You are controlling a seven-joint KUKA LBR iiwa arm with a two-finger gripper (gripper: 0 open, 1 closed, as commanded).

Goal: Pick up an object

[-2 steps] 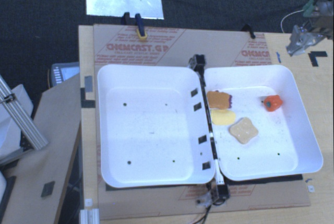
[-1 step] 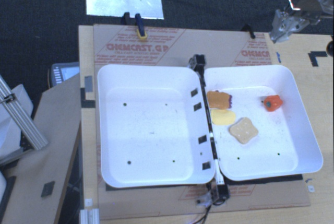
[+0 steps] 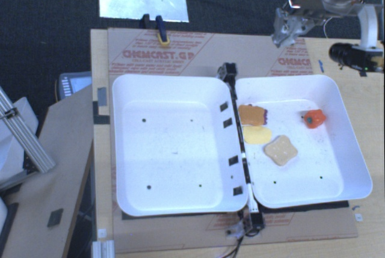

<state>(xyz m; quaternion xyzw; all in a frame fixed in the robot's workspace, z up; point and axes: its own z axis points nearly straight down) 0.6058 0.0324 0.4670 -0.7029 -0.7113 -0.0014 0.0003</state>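
**Desk editor:** What is the overhead camera showing at this moment?

**Photographer:** The grey arm is hanging above the far edge of the desk [image 3: 180, 49], its end effector [image 3: 284, 34] hovering beyond the back rim of the right bin [image 3: 349, 148] — well clear of everything inside it. Nothing is sitting between the fingers. Whether they are spread or closed, I cannot tell; the slant and the blur are hiding that.

**Desk editor:** And the things it could be picking?

**Photographer:** Four of them are lying in the right bin. An orange-brown piece with a purple edge [image 3: 252, 115] is resting close to the divider, touching a flat yellow piece [image 3: 257, 135] just in front of it. A tan, bread-like piece [image 3: 280, 150] is sitting just beside the yellow one, nearer the camera. A small red-orange item with a green spot [image 3: 313, 118] is lying apart, toward the bin's right side. The left bin [image 3: 174, 148] is lying alongside.

**Desk editor:** So how far along is the pick?

**Photographer:** By my reading, barely begun — no object is lifted, none is being touched. The arm is needing to travel over the bin, descend onto one piece, close and raise it. All of that is looking undone.
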